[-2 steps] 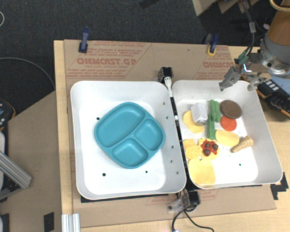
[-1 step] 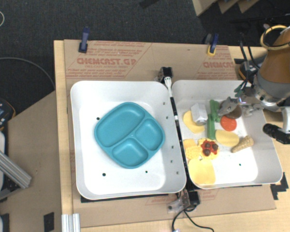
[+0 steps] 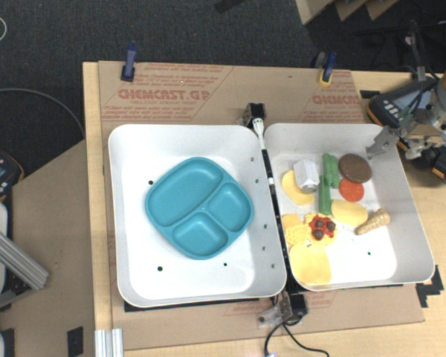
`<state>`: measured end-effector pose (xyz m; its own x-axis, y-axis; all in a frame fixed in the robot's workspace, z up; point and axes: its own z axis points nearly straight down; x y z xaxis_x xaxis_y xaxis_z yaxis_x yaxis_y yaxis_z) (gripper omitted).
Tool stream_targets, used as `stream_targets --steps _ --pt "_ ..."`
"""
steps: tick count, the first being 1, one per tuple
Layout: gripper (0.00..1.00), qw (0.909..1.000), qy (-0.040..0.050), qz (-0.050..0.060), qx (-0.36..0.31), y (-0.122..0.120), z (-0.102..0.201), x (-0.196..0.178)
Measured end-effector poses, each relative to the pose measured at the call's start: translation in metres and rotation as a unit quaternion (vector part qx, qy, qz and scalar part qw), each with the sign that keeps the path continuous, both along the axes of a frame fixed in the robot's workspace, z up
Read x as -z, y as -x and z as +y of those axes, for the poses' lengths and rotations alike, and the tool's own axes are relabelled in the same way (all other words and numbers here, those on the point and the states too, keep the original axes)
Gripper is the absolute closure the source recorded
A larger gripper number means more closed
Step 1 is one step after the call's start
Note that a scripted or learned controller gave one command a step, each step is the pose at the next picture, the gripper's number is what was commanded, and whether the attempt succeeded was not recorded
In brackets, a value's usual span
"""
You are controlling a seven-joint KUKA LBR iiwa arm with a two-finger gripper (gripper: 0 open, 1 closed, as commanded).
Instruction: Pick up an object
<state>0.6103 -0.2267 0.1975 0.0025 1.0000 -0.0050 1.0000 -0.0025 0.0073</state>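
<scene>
Hand point(image 3: 379, 141), state unclear, hovers at right bin's point(image 3: 412, 262) rim, toy food point(image 3: 323, 207) below.

Divided plate point(image 3: 199, 207) in left bin point(image 3: 126, 199); toy food point(image 3: 327, 207) in right bin point(image 3: 409, 229).

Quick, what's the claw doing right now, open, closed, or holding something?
Claw: at the right bin's upper right rim, nothing visibly held; open or closed cannot be told.
</scene>
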Motion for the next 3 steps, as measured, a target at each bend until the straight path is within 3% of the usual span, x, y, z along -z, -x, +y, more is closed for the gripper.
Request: stream_targets --steps 1,2,3 --pt "0.00 0.9999 -0.0098 0.006 -0.004 0.001 0.010 0.105" --pt "0.00 1.0000 -0.0045 0.003 -0.005 0.005 0.091 0.065" --pt "0.00 1.0000 0.0009 -0.008 0.001 0.019 0.118 0.092"
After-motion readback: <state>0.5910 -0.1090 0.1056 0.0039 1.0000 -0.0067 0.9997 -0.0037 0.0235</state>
